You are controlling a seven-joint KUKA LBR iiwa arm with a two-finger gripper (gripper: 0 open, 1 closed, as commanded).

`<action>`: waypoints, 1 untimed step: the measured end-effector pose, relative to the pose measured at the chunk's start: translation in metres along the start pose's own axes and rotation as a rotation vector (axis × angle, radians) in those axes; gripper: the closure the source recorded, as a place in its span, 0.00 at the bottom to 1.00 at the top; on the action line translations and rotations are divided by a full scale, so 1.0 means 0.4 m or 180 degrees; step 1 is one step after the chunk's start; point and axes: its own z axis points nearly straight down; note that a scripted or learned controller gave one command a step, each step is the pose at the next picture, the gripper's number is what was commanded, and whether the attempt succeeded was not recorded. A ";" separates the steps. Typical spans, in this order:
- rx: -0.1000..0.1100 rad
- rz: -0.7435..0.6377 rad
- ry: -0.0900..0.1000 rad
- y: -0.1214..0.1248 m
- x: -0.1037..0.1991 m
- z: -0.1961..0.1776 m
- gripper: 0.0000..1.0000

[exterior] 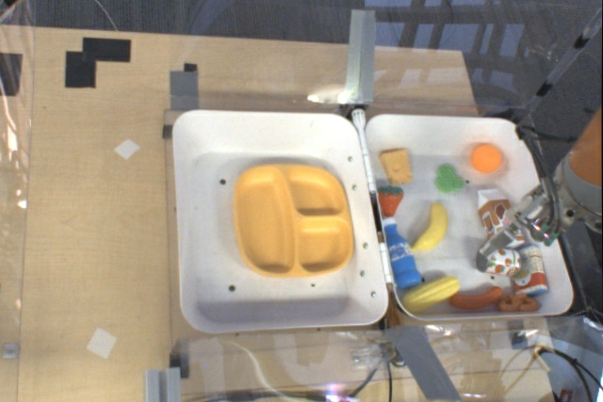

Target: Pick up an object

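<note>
I'm hovering my gripper (513, 235) over the right bin (556, 301), near the can (533, 273); can't tell gripper state.

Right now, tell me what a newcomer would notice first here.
The big yellow tray stands out, sitting alone in the middle of the left bin. Next comes the right bin, crowded with toy food: an orange at the back, a banana in the middle. The gripper sits low at that bin's right side.
</note>
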 end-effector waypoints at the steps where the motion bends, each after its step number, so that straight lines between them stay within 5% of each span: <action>1: 0.0001 -0.0919 0.0017 0.062 0.112 -0.105 0.00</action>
